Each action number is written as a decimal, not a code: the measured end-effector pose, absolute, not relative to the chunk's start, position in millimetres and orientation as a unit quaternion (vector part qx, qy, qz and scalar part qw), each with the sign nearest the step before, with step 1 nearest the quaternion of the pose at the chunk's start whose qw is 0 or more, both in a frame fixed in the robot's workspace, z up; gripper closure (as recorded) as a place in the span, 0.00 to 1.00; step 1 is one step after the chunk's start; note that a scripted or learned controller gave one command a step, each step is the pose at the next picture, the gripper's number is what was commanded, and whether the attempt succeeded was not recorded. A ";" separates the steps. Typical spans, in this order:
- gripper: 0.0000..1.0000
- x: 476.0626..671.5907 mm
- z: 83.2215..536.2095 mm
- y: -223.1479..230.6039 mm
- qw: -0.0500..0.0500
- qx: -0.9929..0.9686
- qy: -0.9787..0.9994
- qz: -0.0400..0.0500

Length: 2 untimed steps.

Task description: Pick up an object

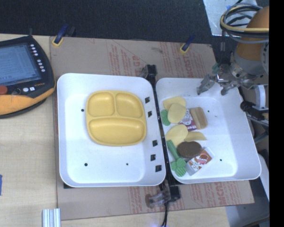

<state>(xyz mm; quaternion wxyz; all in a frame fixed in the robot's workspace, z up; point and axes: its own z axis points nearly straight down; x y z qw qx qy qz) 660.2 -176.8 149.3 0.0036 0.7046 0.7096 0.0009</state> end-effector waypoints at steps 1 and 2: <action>0.00 615.7 90.4 -162.1 -0.003 0.706 0.708 -0.003; 1.00 617.9 103.5 -163.6 -0.001 0.705 0.709 -0.002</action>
